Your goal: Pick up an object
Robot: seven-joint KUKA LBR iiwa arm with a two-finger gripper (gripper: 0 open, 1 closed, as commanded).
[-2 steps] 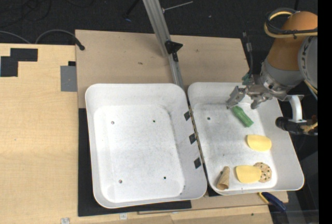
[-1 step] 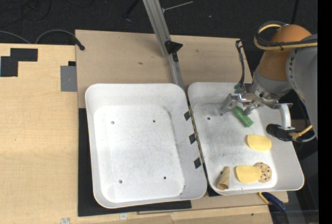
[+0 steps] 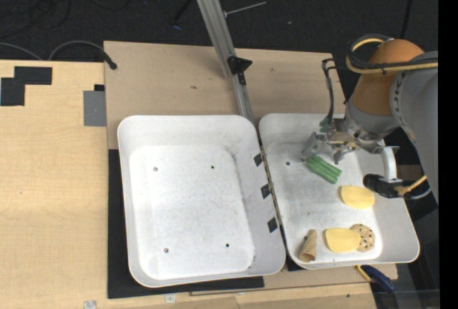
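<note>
I see my claw (image 3: 323, 150) low in the right bin (image 3: 401, 247), just above the green cylinder (image 3: 323, 170); I cannot tell its grip state.

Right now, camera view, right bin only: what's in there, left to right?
Ice cream cone → green ridged piece, with the gripper just above it → yellow piece → the other yellow piece. The cookie overlaps the order, so I left it out.
</note>
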